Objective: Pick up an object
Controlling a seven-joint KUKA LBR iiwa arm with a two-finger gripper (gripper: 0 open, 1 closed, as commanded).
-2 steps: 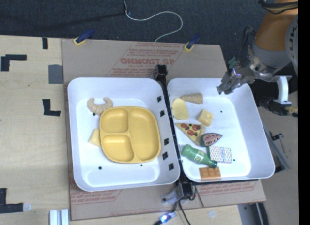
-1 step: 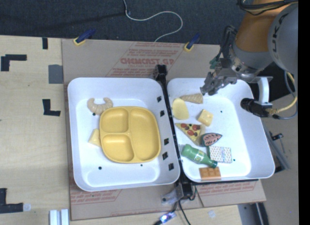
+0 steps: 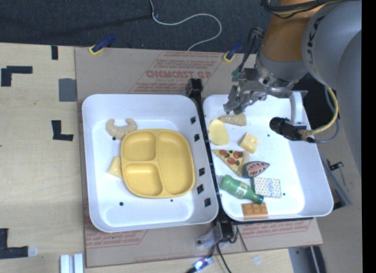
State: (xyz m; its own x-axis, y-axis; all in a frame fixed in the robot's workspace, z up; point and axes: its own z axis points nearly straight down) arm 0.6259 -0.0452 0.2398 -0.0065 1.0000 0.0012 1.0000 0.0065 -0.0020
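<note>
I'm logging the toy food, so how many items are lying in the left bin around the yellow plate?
2. A tan croissant lies just above the divided yellow plate, and a pale yellow wedge pokes out at the plate's left edge. More could be hidden under the plate.

You have one camera here, and it is fixed above the bench (image 3: 35, 148). It looks down at a slant, not straight from the top, so the far side of the bench sits toward 12 o'clock and the near side toward 6 o'clock. The distance is medium: both white bins fit inside the frame, the left bin (image 3: 97, 166) toward 9 o'clock of the centre and the right bin (image 3: 305, 178) toward 3 o'clock. Beyond the bench, at 12 o'clock, you see a dark floor (image 3: 70, 2). The arm (image 3: 329, 25) comes in from 2 o'clock and stands close to the lens, so it looks large.
</note>
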